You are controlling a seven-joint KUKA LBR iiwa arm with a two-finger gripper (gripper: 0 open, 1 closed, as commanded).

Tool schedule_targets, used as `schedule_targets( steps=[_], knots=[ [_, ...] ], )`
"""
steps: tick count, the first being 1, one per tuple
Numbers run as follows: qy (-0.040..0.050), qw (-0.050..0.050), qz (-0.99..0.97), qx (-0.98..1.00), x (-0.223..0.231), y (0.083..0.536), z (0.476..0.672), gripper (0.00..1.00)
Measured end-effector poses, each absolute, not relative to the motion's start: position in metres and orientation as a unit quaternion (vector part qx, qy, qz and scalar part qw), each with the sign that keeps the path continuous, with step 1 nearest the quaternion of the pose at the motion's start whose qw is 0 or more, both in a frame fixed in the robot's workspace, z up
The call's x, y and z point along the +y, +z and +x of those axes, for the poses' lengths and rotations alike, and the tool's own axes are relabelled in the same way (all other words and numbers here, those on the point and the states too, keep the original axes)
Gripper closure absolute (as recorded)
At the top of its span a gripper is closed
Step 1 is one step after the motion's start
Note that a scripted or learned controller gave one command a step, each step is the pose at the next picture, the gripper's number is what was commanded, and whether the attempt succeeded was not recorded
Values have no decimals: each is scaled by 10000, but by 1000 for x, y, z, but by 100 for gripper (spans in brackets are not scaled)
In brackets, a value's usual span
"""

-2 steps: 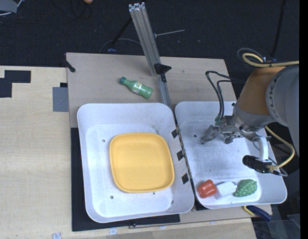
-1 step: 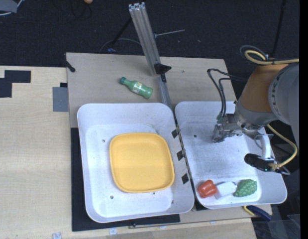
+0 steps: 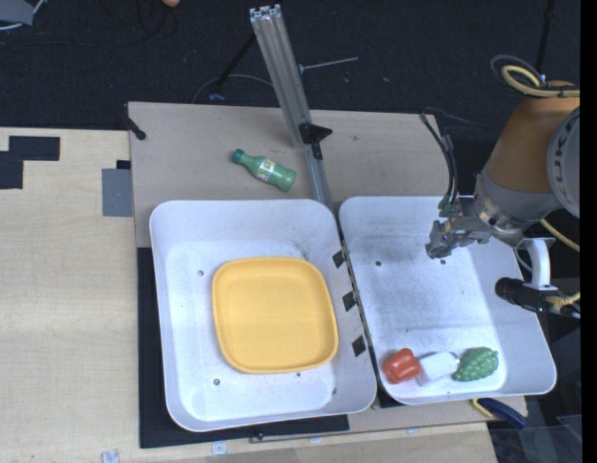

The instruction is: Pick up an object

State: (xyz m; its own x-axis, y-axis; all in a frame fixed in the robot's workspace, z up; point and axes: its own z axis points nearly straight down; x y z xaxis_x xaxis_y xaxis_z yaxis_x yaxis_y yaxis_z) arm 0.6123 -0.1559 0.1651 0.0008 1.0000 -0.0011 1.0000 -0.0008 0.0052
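Gripper (image 3: 441, 249) over right bin (image 3: 428, 297); jaw state cannot be told.
Red pepper (image 3: 401, 365), white block (image 3: 439, 366), green cluster (image 3: 475, 364) lie well below the jaws.

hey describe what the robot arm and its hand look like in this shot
The arm is thick and rounded, grey with a broad orange band above the wrist. Black cables run along it, and a yellowish hose loops behind. The hand is small, dark grey metal, boxy and mechanical.

Robotics lab. Evidence: grey-and-orange arm (image 3: 534, 157) reaching over two white bins (image 3: 182, 258) on a plywood surface (image 3: 375, 152); aluminium rail (image 3: 288, 75) clamped upright. Loose cables (image 3: 515, 70) trail across dark carpet (image 3: 105, 56) behind.
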Motion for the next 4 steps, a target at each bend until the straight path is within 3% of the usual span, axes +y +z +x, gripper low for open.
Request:
schedule_targets(
  steps=[2,4],
  knots=[
    [12,17,7072,7070,-156,259,614,100],
    [1,0,7060,7082,-66,265,584,100]
  ],
)
